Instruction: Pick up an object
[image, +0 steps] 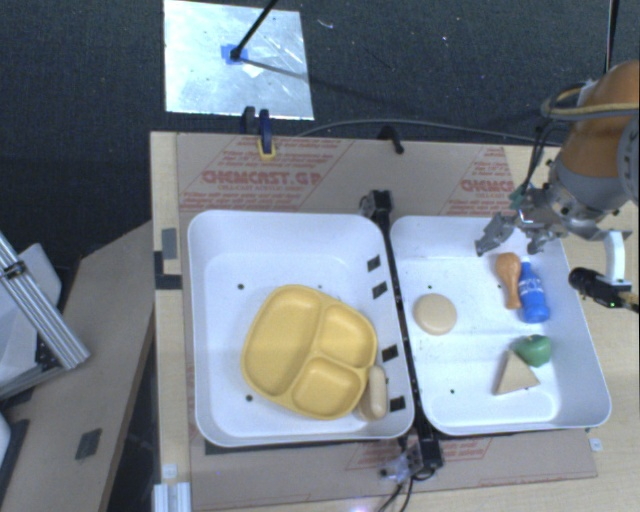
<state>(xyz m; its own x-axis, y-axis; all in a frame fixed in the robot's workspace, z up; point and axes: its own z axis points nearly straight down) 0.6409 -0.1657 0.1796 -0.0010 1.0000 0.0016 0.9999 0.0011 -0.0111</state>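
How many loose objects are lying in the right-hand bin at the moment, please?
5: a round beige disc near the divider, an orange piece touching a blue bottle far right, and a green item against a tan wedge in front.

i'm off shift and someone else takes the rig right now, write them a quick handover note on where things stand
Gripper: open, holding nothing, hovering over the back of the right bin, near its far right corner.
Right bin: orange drumstick-shaped toy and blue bottle lie side by side just in front of the gripper; round beige disc near the middle; green piece and tan wedge toward the front.
Left bin: yellow divided plate with a small beige piece at its right edge.
Done: nothing picked up yet.
Left: lower, close on one object, lift. The drumstick toy or bottle look nearest.
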